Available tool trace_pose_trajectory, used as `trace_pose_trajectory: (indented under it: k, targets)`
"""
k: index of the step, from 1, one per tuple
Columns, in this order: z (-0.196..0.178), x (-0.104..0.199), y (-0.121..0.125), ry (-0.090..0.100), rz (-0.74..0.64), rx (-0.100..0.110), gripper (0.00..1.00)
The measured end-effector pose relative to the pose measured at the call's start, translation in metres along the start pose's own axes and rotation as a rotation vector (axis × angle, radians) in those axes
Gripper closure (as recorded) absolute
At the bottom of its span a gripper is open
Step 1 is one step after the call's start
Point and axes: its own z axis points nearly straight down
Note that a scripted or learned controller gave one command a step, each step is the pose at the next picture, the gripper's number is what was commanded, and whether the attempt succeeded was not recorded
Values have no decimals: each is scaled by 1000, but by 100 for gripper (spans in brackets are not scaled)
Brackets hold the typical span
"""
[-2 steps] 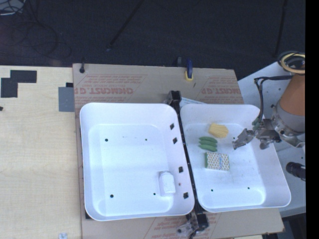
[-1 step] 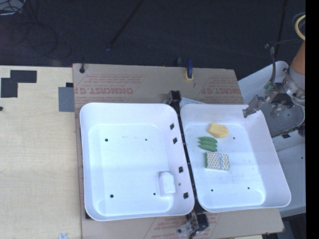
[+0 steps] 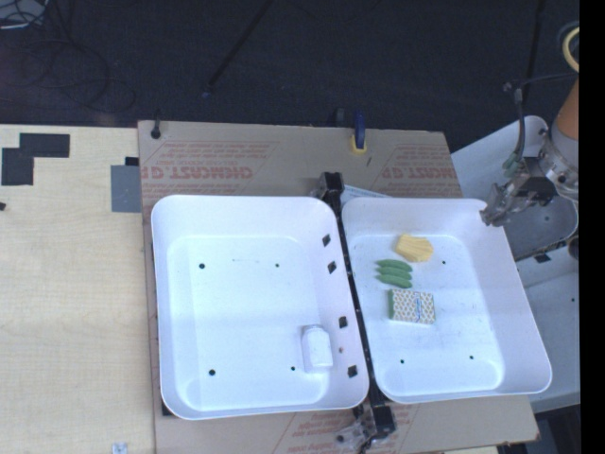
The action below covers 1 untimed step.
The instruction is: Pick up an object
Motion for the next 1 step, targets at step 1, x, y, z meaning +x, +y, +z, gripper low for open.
trace_pose_trajectory:
  k: [1]
  targets:
    - [-54,-2,-113,2,12,0,100]
